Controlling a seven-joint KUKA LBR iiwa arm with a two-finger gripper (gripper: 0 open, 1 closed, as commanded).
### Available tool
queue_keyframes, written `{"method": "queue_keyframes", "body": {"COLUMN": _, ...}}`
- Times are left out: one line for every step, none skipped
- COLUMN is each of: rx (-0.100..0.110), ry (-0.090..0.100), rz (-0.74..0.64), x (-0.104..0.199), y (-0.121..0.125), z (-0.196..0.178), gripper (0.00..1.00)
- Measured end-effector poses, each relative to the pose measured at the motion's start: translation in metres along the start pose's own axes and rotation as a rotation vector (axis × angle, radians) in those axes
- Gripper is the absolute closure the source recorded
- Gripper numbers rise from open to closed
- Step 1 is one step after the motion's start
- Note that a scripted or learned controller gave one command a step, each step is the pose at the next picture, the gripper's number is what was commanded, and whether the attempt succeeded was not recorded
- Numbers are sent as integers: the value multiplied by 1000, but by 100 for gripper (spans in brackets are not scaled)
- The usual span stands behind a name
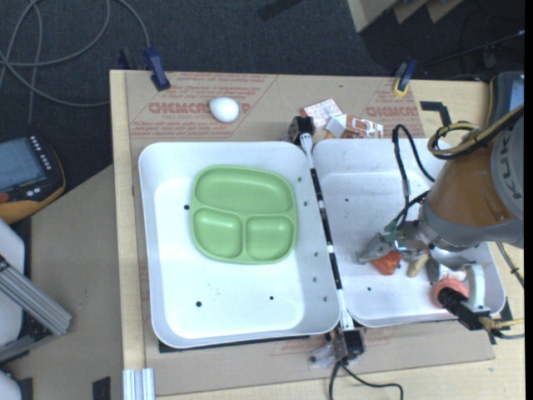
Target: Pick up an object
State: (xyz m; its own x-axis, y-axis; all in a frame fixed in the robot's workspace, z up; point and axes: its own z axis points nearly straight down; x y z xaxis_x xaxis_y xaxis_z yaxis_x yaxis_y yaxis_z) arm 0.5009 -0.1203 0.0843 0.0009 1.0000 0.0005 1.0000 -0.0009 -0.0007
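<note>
Figure: my arm reaches in from the right, its claw (398,244) low in the right bin (366,182), just above a small orange-red object (386,262) lying on the bin floor. I cannot tell whether the claw stands wide or narrow (the wrist hides it). Another red piece (450,292) lies nearer, at the right. The left bin (166,248) holds a green divided tray (244,213); a white ball (223,108) rests on the far worktop (266,90). Risk, in my judgement: an off-centre closure would nudge the object aside, leaving nothing gripped.
</note>
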Motion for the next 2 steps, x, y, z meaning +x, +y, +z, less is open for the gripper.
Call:
{"method": "queue_keyframes", "body": {"rx": -3, "ry": -1, "rz": 1, "x": 0, "y": 1, "z": -10, "gripper": 100}}
{"method": "queue_keyframes", "body": {"rx": -2, "ry": 0, "rz": -2, "x": 68, "y": 30, "z": -119, "gripper": 100}}
